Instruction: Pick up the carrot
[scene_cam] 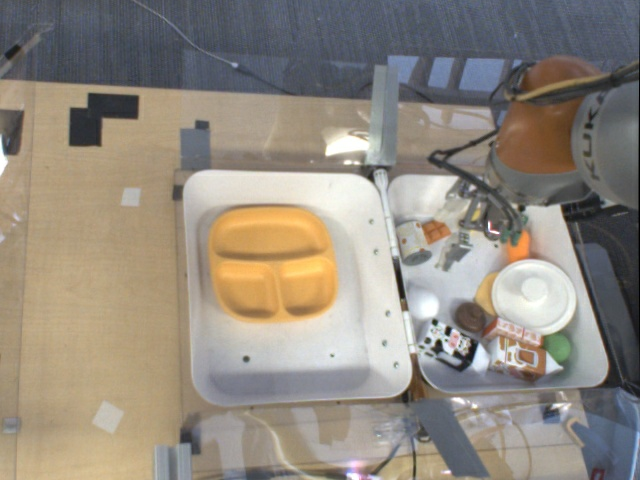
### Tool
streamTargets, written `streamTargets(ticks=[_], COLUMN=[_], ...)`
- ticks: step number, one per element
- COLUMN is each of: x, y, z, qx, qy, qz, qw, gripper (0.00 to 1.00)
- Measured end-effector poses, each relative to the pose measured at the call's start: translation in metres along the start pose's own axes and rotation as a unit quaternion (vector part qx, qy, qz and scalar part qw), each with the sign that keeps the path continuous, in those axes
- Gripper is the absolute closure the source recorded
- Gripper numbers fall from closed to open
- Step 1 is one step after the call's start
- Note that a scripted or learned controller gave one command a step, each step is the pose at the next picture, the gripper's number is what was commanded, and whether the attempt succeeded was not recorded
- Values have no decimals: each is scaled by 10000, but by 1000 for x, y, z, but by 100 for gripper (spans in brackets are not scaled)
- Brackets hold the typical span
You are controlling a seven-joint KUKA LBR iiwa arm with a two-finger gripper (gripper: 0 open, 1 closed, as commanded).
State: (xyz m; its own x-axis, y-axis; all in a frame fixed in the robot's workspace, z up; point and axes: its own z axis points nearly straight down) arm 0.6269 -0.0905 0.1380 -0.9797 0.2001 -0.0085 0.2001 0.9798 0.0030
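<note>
The carrot (516, 247) is a small orange piece with a green top. It lies in the right bin (590, 363), against the upper rim of a white bowl (535, 293). My gripper (458, 246) hangs over the upper middle of that bin, just left of the carrot and apart from it. It looks open, and nothing sits between its fingers. The wrist and its cables hide part of the bin floor behind it.
A small can with an orange label (415, 238) lies left of the gripper. Below are a white ball (425, 303), a brown donut (470, 318), a cow-patterned carton (447, 343), a red-and-white carton (520, 355) and a green piece (558, 348). The left bin (200, 368) holds a yellow divided plate (272, 261).
</note>
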Motion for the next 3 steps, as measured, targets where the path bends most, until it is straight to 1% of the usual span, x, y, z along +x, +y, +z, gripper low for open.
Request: streamTargets(ticks=[1, 2, 3], x=[-9, -12, 18], y=[-82, -81, -37], z=[45, 32, -36], qx=[11, 9, -1], qy=[-15, -58, -36], qz=[1112, 1076, 1426], qw=[9938, 9942, 9898], gripper=[0, 100, 100])
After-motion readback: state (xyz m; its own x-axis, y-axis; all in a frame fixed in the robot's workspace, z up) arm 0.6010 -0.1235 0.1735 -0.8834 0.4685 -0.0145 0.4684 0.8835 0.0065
